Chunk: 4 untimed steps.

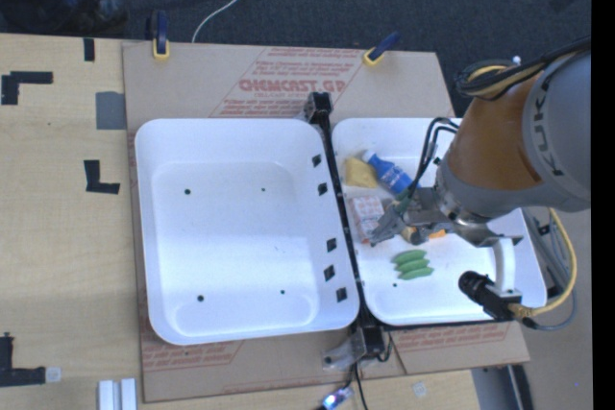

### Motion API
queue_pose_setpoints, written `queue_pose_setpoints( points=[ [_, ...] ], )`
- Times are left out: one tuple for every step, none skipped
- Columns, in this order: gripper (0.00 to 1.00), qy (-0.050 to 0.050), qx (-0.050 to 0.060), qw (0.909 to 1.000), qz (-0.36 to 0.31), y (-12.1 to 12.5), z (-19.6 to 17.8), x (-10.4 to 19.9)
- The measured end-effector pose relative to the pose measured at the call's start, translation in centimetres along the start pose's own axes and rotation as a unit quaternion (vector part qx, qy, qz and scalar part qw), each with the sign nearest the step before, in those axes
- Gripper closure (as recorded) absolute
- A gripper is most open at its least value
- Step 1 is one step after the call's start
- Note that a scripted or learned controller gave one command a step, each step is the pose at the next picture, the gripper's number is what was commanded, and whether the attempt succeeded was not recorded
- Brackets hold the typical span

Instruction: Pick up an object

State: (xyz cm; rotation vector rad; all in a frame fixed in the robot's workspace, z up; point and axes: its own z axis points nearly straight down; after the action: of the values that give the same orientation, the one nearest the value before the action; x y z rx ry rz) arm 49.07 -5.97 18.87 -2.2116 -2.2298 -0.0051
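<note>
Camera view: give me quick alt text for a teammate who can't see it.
The grey arm reaches in from the right, its gripper low over the right white bin, beside a clear packet. That bin also holds a blue bottle, a yellow piece and a green object; the left bin lies alongside.
</note>
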Motion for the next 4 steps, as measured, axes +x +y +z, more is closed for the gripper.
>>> queue_pose_setpoints(
  points=[
    [1.0,-0.001,-0.007,1.0,-0.001,8.3,-11.6,5.6],
    [1.0,-0.001,0.006,1.0,0.004,1.0,-5.3,6.6],
    [1.0,0.0,-0.008,1.0,-0.001,1.9,-21.5,11.6],
    [1.0,-0.002,0.003,1.0,0.003,-0.7,-17.5,13.7]
  ],
)
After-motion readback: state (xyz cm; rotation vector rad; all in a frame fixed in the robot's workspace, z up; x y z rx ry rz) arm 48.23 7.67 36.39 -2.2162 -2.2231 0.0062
